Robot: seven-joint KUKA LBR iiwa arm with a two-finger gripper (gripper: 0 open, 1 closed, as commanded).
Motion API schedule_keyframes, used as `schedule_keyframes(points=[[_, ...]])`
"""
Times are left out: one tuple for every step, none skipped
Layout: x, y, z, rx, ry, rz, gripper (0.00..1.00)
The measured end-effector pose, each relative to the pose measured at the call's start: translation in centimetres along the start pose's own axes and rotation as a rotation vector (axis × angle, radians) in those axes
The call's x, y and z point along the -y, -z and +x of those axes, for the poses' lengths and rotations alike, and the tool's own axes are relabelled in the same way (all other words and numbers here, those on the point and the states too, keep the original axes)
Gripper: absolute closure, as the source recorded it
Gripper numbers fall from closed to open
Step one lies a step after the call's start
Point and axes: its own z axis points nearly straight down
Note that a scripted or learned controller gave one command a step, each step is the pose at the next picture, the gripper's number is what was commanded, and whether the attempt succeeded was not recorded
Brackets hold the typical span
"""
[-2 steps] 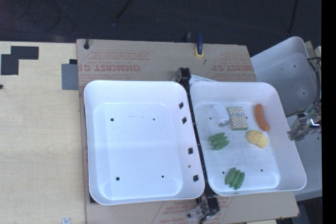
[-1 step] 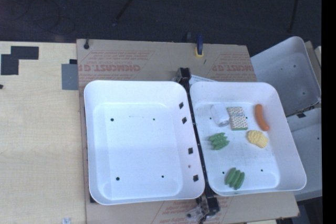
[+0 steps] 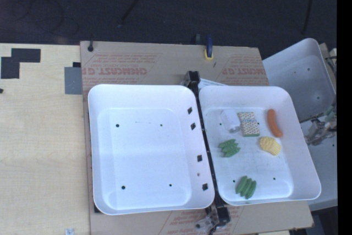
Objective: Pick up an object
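Observation:
The right white bin holds several small items. An orange sausage-shaped piece lies near its far right side. Just below that sits a yellow corn piece. A speckled square block lies beside a pale whitish object toward the bin's far middle. A green pod rests near the centre-left, and another green ridged piece lies close to the front wall.
The left white bin stands beside the right one, joined by a black clip strip. Both rest on a cardboard sheet on the wooden bench. A grey metal plate and cables sit at the right.

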Motion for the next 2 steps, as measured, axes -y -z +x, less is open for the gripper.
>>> schedule_keyframes(points=[[-2.2,16.9,-0.1,0.012,0.004,-0.029,1.0],[0.1,4.9,0.0,0.0,0.0,0.0,1.0]])
